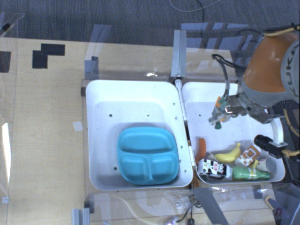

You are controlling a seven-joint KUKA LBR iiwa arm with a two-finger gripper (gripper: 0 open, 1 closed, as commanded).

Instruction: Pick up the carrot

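Two white bins side by side on a wooden bench (42, 139). Inside the left bin (101, 102), a blue tray (147, 154) with three parts, near the front. In the right bin (199, 100), off to the right of the blue tray, a yellow banana (228, 154). Just below the banana, a green bottle (251, 174) lying on its side. Left of the bottle, a small black and white box (213, 168). Far above the blue tray, a thin cable (187, 3) looped on the grey floor.
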